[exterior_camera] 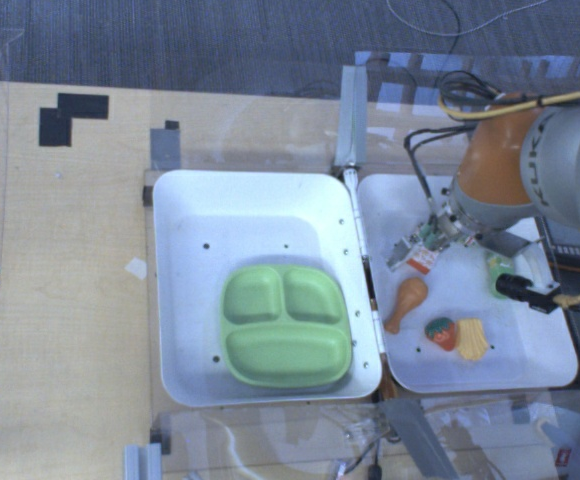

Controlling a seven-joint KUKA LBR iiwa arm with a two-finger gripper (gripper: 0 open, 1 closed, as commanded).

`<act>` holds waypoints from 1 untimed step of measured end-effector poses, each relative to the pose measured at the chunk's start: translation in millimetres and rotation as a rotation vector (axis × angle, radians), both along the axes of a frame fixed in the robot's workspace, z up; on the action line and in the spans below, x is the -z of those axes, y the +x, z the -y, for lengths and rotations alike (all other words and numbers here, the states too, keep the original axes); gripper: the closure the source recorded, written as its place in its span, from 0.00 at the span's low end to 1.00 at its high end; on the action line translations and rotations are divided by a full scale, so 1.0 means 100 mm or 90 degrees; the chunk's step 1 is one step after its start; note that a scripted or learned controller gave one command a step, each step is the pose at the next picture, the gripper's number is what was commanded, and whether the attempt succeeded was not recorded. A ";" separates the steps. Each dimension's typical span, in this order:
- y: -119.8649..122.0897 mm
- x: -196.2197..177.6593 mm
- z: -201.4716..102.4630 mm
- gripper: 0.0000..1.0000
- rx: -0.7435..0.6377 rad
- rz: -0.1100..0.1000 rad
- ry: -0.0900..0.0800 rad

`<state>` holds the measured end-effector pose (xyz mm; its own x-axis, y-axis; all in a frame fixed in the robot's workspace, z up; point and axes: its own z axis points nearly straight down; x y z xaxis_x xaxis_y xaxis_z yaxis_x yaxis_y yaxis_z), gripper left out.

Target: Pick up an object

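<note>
Orange-tagged small packet (422, 259) sits just under the claw (432, 236) in the right bin (560, 368); whether the claw grips it I cannot tell. Below the claw lie a toy drumstick (406, 302), tomato (440, 332) and yellow fries (472, 339). Far left, a green divided plate (286, 325) rests in the left bin (180, 268).

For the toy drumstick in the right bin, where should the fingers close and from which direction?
Probably across the narrow handle of the drumstick, coming from straight above. It lies flat on the floor of the right bin, slanted, with open floor beside the slim lower end; the bulbous top is wider and rounder.
</note>
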<state>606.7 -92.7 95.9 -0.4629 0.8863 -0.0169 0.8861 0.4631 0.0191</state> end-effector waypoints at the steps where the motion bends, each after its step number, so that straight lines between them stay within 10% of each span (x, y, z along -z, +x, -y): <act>1: 0.04 -0.15 -0.01 1.00 -0.002 0.009 -0.001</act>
<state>610.9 -92.2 110.7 -0.4648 0.8851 -0.0246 0.8846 0.4654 0.0306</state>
